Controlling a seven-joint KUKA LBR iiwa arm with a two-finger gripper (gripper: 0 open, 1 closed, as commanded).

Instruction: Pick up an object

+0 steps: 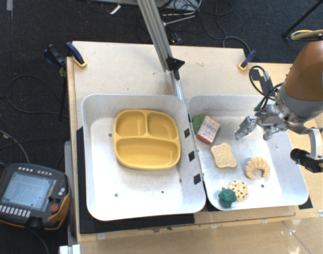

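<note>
The right bin holds several toy foods. A red carton lies at its left with a green piece tucked behind it. A bread slice sits in the middle, a croissant to its right. A cookie and a broccoli floret lie at the front. My gripper hovers over the bin's bare back part, right of the carton and above the croissant. It is open, with nothing between its fingers.
The left bin carries a yellow divided plate. A slanted metal pole comes down to the bins' shared back corner. Clamps grip the bench's back edge. A teach pendant lies on the floor at left.
</note>
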